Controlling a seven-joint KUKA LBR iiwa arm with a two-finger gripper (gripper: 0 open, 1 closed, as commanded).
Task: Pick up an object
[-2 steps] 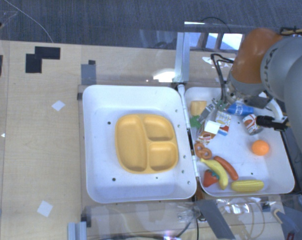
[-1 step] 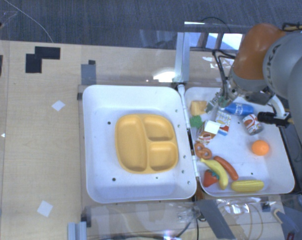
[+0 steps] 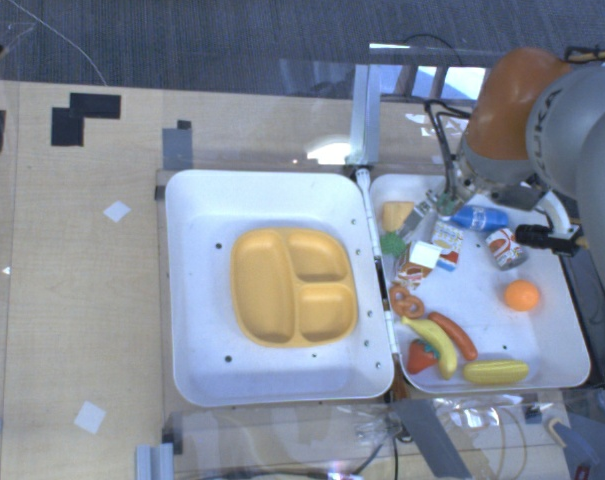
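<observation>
My gripper (image 3: 420,220) hangs low over the back left part of the right bin (image 3: 552,343). It is just right of a yellow block (image 3: 394,214) and just above a small white carton (image 3: 434,250). A green piece (image 3: 392,244) lies below the block. A blue bottle (image 3: 480,217) lies to the right of the gripper, partly under the wrist. Nothing is visibly held.
The right bin also holds a can (image 3: 506,248), an orange (image 3: 522,295), a pretzel (image 3: 406,301), a banana (image 3: 434,340), a sausage (image 3: 455,335), a red piece (image 3: 420,358) and a yellow piece (image 3: 496,371). The left bin (image 3: 197,298) holds a yellow divided tray (image 3: 292,286).
</observation>
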